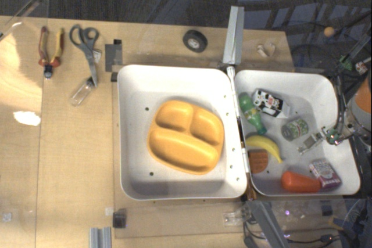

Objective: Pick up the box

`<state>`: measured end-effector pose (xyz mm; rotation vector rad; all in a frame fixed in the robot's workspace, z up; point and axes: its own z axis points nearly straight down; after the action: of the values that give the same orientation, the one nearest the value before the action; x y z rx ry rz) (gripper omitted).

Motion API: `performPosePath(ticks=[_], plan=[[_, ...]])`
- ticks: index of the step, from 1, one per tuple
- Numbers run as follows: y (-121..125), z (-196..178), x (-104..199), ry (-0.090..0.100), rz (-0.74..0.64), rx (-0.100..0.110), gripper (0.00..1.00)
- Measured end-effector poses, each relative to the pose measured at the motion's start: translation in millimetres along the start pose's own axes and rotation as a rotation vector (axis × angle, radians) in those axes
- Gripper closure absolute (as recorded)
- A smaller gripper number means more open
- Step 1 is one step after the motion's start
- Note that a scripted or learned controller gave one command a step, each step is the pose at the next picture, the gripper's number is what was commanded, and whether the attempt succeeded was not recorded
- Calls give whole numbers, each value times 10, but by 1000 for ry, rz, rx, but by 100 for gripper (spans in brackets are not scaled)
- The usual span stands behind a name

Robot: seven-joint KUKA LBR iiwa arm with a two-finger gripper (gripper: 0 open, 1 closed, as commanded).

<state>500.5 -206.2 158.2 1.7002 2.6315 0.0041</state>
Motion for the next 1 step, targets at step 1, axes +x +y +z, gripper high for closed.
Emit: performPosePath(ticks=[1], plan=[[654,707,-283,-2,-110,-3,0]])
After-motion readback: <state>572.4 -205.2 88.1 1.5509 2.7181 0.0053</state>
